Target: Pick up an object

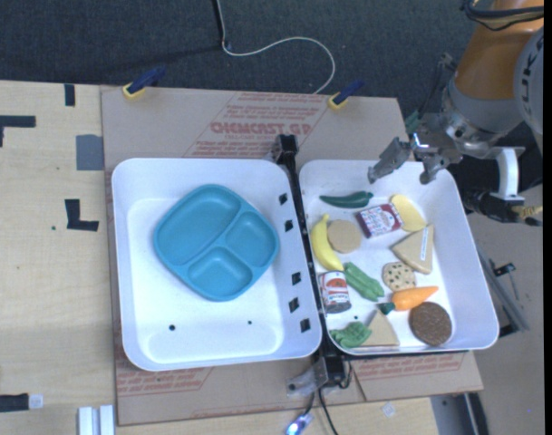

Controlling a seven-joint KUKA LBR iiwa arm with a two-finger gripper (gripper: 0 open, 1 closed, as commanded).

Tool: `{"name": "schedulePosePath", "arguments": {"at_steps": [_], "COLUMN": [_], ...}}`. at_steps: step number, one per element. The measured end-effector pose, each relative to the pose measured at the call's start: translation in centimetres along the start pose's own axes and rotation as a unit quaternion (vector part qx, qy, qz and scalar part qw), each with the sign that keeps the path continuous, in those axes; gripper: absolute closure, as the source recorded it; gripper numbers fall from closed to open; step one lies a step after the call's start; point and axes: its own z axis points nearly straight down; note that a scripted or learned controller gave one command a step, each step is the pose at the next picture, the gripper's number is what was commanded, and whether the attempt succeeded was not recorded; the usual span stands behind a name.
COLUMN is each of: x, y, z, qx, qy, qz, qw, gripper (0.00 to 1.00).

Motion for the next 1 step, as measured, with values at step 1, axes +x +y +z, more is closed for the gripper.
{"name": "schedulePosePath", "arguments": {"at_steps": [1], "x": [5.12], "y": [-0.85], "z": [2.9], "qx": [0.002], "qy": [0.001], "qz": [-0.002], "qw": [1.0], "gripper": [0.0]}}
